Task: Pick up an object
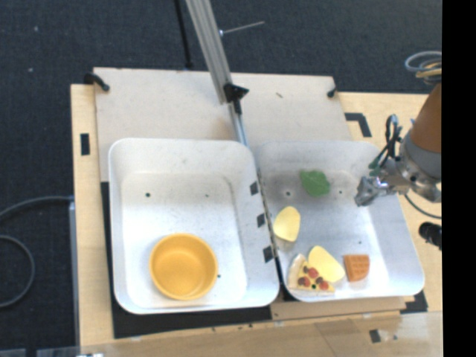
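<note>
Green object (314, 182) lies loose in the right bin (387, 236), upper middle. Gripper (366, 192) is just right of it, low over the bin floor, not touching; can't tell how its fingers are set, nothing seen between them. Nearer front: pale yellow piece (287, 223), yellow wedge (325, 264), pizza-like slice (311, 277), orange block (357, 267). Left bin (134, 169) has a yellow bowl (183, 265)
</note>
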